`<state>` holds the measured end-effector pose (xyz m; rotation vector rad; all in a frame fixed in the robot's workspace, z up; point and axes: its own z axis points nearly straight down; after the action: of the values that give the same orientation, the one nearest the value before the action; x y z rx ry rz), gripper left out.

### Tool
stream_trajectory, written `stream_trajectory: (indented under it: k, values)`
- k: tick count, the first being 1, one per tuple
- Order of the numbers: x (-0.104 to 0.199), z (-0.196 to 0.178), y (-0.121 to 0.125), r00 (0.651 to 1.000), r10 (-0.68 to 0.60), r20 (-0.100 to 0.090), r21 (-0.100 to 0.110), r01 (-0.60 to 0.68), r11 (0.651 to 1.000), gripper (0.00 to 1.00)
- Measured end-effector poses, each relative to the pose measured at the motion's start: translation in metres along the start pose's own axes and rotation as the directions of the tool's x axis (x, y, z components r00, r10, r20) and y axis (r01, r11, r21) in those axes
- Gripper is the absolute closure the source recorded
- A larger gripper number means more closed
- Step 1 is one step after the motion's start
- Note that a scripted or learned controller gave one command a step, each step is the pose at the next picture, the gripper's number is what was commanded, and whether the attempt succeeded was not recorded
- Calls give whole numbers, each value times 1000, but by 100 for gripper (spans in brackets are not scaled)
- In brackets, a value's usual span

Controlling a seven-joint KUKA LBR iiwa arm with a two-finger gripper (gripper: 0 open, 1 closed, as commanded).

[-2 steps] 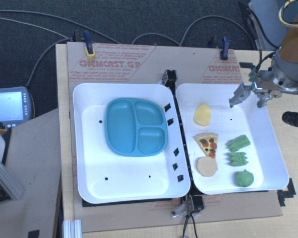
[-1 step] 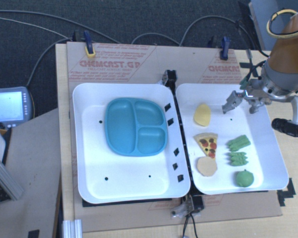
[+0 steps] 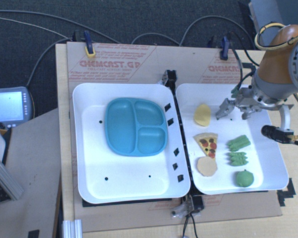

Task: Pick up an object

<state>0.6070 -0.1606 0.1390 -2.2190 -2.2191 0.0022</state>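
- Camera view: gripper (image 3: 234, 109) hovered right of yellow piece (image 3: 202, 115), fingers spread wide, holding nothing.
- Pizza slice (image 3: 207, 145) lay just below yellow piece; green pieces (image 3: 238, 143) further right.
- Risked closing on air, being offset from yellow piece.

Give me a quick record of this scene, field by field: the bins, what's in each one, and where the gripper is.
left bin: holds a blue divided plate
right bin: holds toy food
yellow piece: nearest the gripper, apart from it
pizza slice: below the yellow piece
tan round piece: touching the pizza slice's tip
green pieces: three, at
gripper: over the right bin's upper part, holding nothing visible
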Motion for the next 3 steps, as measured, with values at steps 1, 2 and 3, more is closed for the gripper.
stream_trajectory:
  k: [1,2,3]
  values:
    - [1,51,0,1000,0,-1,1,0,1000,0]
    - [1,38,1,1000,0,0,-3,0,1000,100]
    - [1,-6,8,1000,-1,2,-7,1,1000,100]
